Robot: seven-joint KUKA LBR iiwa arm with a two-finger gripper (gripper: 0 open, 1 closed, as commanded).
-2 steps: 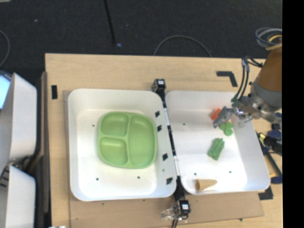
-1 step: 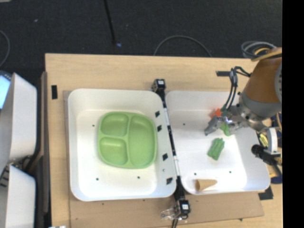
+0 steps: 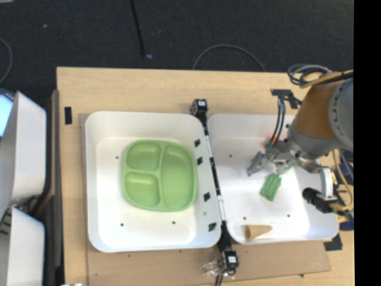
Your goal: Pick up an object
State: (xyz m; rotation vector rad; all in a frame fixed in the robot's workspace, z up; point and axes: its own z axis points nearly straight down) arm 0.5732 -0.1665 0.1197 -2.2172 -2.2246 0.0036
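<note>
In the right bin [image 3: 238, 136], a small green block [image 3: 270, 187] lies tilted near the middle. My gripper [image 3: 269, 168] hangs just above the block's upper end, reaching in from the right. It is open, with its fingers spread, and one grey finger [image 3: 256, 164] points down to the left. The block's top end sits close to the other finger, but the block is not between the two. A tan wedge [image 3: 257, 232] rests near the front wall of the same bin.
The left bin [image 3: 101, 219] holds a light green divided plate [image 3: 159, 174] in its middle. A ridge with black clips [image 3: 209, 177] separates the two bins. The wooden bench edge [image 3: 149, 76] runs behind them.
</note>
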